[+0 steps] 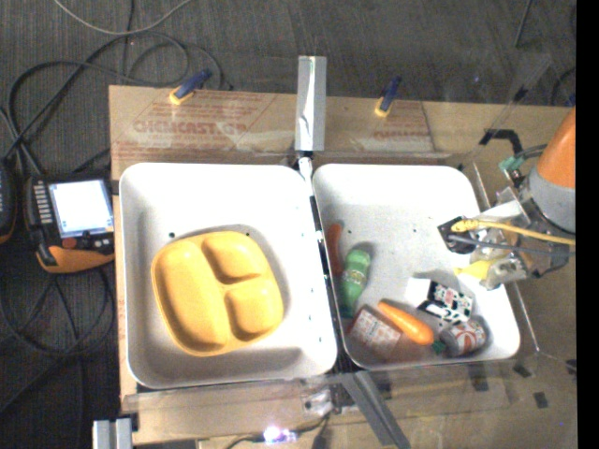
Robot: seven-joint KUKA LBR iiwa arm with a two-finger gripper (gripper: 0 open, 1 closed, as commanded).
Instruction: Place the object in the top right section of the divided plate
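Divided plate (217,291), yellow, lies in the left bin (140,204), left of frame centre. The loose objects lie in the right bin (402,204): a green bottle (356,274), a carrot (407,321) resting across a brown packet (374,335), a patterned box (449,299) and a can (465,337) toward the lower right corner. The arm (564,166) enters from the frame's right edge. The gripper (489,253) sits at the right bin's right side, just up-frame of the patterned box. Whether the gripper is open or closed cannot be determined.
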